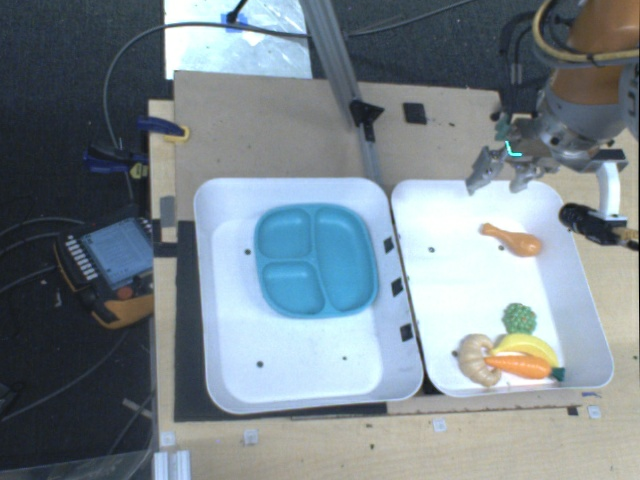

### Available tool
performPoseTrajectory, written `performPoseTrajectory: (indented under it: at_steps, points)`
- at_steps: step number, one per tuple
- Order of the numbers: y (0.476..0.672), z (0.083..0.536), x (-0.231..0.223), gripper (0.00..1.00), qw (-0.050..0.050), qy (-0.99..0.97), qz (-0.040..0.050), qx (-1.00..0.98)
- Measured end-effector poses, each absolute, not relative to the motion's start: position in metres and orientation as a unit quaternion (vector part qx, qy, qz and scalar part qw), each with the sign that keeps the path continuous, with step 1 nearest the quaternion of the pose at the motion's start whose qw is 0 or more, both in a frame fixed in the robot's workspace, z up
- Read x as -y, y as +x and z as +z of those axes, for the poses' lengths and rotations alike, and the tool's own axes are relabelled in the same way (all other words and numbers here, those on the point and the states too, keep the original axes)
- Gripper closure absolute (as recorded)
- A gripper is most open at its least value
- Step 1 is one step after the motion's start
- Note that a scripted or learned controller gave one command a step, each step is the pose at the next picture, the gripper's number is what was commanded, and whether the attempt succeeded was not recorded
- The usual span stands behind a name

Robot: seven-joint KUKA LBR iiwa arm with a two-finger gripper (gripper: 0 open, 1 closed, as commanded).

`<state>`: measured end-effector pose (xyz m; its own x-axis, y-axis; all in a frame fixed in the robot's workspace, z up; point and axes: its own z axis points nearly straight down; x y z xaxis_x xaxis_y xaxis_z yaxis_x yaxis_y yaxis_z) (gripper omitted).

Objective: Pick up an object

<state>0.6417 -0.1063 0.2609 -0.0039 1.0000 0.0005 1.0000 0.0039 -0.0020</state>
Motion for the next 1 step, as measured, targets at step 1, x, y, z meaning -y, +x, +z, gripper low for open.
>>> performPoseTrajectory:
  at_steps: [1]
  points:
    - [0.6425,0.2629,0.1063,0.0,-0.001,-0.706,-0.0008,0.709]
